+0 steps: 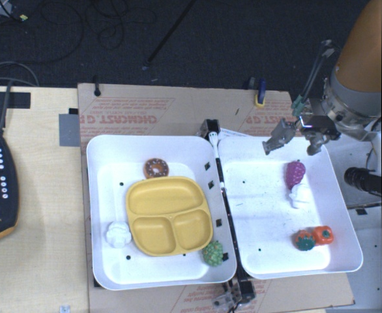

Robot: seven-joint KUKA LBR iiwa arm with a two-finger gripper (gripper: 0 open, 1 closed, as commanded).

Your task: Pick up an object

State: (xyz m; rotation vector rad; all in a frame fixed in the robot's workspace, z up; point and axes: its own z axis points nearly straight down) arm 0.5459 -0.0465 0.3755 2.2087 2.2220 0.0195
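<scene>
Nothing is picked up yet: the orange toy [315,237] lies near the right bin's [347,256] front, the purple grapes [294,173] farther back, and beyond them the gripper [296,140] hovers spread wide, holding nothing

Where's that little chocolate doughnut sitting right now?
The small brown frosted doughnut lies in the left white bin, near its far edge, just beyond the yellow three-compartment plastic plate.
</scene>
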